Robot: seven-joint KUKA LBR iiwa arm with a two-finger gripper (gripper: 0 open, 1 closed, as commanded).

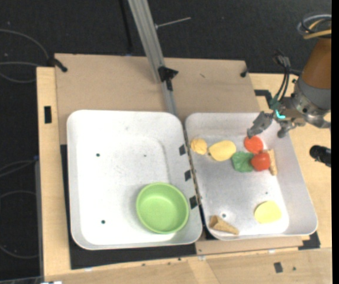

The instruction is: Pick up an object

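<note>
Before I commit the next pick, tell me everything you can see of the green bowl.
The green bowl is round, light lime green, with a smooth matte look like plastic. It sits upright with its opening up, and nothing shows inside. It rests on the floor of the left bin, in the near right corner, close to the bin's right wall and front rim. Whether it touches them cannot be told. Nothing else touches it. The tool is over the right bin, far from the bowl.
</note>
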